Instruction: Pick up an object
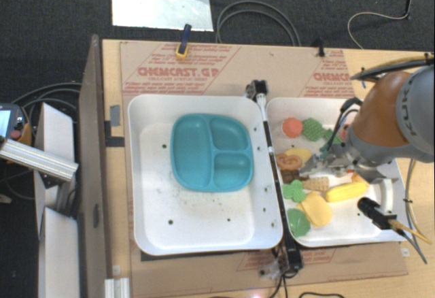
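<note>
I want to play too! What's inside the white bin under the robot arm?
Toy food lies in the right bin: an orange ball, green pieces and yellow pieces. The arm covers whatever lies under it.

Assorted toy food pieces [314, 184] lie clustered in the right bin [377, 232].

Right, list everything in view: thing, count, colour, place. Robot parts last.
bins: two, white, side by side on the bench
divided plate: one, teal, in the left bin
round toy: one, orange-red, top of the right bin
bumpy toy: one, green, beside the round toy
corn-like toy: one, yellow, right bin, by the gripper
lumpy toy: one, yellow, lower right bin
leafy toys: two, green, lower left of the right bin
arm: one, grey and orange, over the right bin
gripper: one, dark, low among the toys
</note>
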Robot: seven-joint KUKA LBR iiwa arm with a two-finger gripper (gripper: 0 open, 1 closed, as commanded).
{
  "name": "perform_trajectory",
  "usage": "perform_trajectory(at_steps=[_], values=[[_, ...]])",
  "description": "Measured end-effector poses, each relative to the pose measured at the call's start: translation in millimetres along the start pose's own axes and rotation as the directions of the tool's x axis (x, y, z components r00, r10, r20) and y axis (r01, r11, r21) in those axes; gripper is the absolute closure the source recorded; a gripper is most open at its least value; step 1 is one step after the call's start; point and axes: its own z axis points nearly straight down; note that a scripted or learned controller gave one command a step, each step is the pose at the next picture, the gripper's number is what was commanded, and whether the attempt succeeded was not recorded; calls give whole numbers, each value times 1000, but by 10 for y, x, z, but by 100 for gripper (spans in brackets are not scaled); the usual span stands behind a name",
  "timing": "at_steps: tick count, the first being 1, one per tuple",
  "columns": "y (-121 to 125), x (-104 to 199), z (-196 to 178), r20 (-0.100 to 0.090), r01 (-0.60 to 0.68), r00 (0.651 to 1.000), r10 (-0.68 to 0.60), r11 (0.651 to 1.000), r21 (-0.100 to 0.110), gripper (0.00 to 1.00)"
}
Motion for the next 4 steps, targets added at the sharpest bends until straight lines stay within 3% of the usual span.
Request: perform_trajectory(at_steps=[1, 2, 3, 4], values=[[745, 491, -42, 0, 6, 1000, -6, 1000, -1, 0], [1200, 423, -22, -2, -4, 1000, 4, 999, 32, 0], [1202, 400, -135, 2, -4, 1000, 3, 1000, 25, 100], [472, 1022, -1084, -1, 5, 1000, -5, 1000, 1, 100]])
